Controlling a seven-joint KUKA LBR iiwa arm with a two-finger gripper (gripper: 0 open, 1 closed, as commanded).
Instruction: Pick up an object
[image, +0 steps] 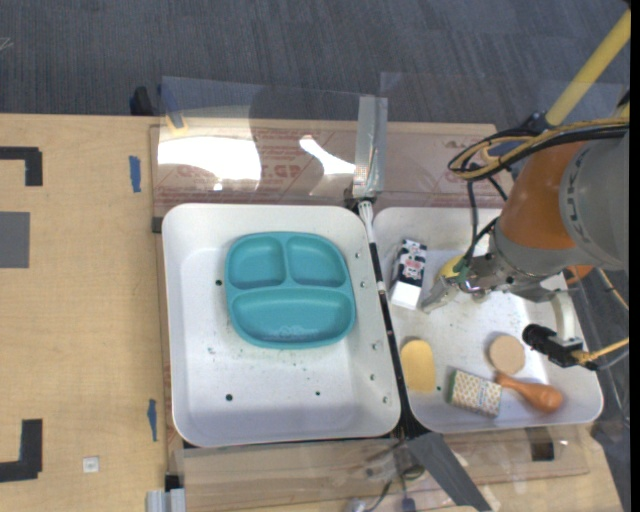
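Jaws first: honestly can't tell if they're open or closed, the metal tips are too small and glary to read from this angle. They sit low in the right bin (455, 335), toward its left half, and nothing shows between them. The grey and orange arm (545, 215) comes in over that bin's right wall.

Just left of the tips is a small white box (407, 272) with black and red print, lying near the bin's left wall, toward the far edge. Whether the tips actually touch it, can't say.

More stuff in the same bin: a yellow lump (418, 365) against the left wall, closer to the near edge, a small patterned block (475, 392) right beside it along the near edge, and a wooden brush (507, 353) with an orange handle angled toward the near right corner.

The left bin (190, 330) carries a teal divided plate (290, 290), flat, a bit toward the far edge. Both bins sit on the wooden counter (70, 300).
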